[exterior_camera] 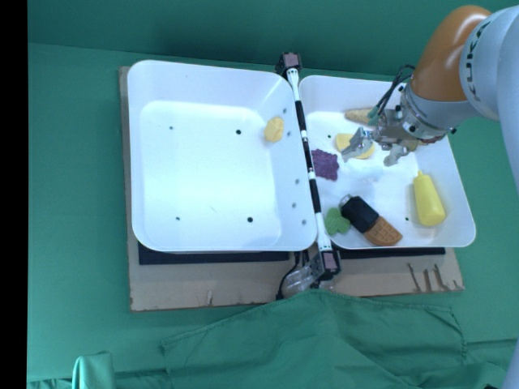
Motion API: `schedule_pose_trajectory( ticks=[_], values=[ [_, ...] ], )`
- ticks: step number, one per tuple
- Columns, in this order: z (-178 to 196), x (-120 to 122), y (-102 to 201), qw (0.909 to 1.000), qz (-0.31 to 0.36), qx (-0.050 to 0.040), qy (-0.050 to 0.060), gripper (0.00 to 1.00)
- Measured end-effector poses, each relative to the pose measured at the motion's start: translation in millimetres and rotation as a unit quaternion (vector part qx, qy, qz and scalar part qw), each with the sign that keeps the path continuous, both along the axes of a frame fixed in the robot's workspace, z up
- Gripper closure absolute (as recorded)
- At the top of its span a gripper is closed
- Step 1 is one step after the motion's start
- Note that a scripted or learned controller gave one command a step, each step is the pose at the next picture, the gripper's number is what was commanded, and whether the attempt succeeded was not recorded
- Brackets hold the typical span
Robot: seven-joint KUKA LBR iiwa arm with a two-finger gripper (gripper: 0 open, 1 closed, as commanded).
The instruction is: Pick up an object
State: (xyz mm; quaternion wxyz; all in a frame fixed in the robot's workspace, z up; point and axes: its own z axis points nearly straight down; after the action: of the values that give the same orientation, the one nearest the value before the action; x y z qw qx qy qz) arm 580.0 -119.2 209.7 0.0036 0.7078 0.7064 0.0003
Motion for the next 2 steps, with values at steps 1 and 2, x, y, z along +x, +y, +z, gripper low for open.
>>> schedule_pose_trajectory(
  ticks=[1,2],
  values=[
    [-25.0,60.7,-53.9,1.0000,-0.001,0.0006,-0.004,0.00],
    [-23.5,75.5,-25.7,1.0000,0.000,-0.0005,-0.006,0.00]
  ],
)
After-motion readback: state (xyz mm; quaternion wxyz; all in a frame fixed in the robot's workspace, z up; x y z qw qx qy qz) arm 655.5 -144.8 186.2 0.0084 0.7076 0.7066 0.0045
